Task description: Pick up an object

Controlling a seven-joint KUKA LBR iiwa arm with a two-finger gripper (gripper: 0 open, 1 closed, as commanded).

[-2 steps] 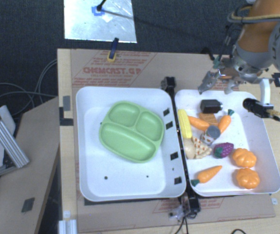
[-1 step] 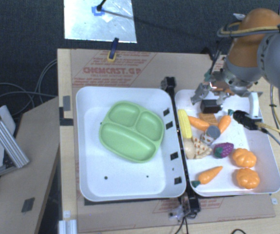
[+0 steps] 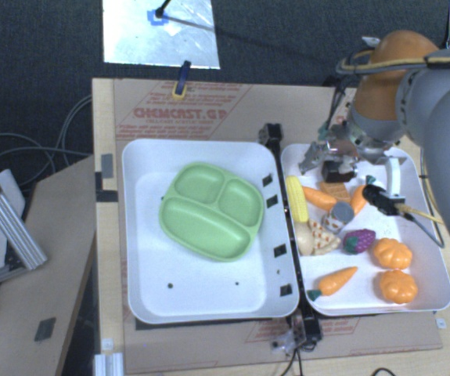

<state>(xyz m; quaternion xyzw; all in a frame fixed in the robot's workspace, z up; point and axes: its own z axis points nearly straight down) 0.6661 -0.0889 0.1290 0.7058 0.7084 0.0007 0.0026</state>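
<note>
While the arm is reaching in from the right, the scene is reading as follows.

Arm: the grey arm [image 3: 436, 92] with its orange band is bending down over the far end of the right bin [image 3: 436, 288].
Gripper: the gripper [image 3: 336, 161] is hanging low at that bin's far edge, above a dark brown piece [image 3: 339, 172]; its grip is too blurred to judge, so I cannot tell whether it is grasping anything.
Right bin contents: a corn cob [image 3: 294, 199] is lying along the left wall, a carrot [image 3: 318, 197] just beside it, a purple grape bunch [image 3: 358, 240] near the middle, two orange pumpkins [image 3: 390, 253] toward the near right, and another carrot [image 3: 334, 281] at the near edge.
Left bin: the left bin [image 3: 162, 296] is holding a green divided plate [image 3: 211, 211], sitting slantwise.
</note>
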